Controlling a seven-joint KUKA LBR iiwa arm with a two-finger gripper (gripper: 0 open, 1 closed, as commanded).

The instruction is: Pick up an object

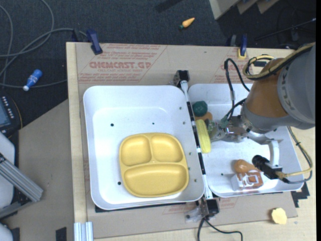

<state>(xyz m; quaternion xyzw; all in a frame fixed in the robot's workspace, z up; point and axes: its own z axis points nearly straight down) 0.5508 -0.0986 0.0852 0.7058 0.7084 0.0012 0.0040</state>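
**Gripper low in right bin, by the corn cob**

Grey arm (291, 92) with orange band reaching in from the right, gripper (216, 130) down at the left wall of the right bin (220, 92). Finger state: cannot tell, hidden under wrist hardware. Yellow corn cob (203, 135) just left of the gripper, long and narrow, lying along the bin divider; touching or not, cannot tell. Dark green round thing (200, 107) just above-left of the gripper. Brown rounded item (242, 165) and white-orange packet (249, 180) below-right of it, near the bin's front. Yellow three-compartment plate (153, 164) well to the left, flat in the left bin (100, 109).
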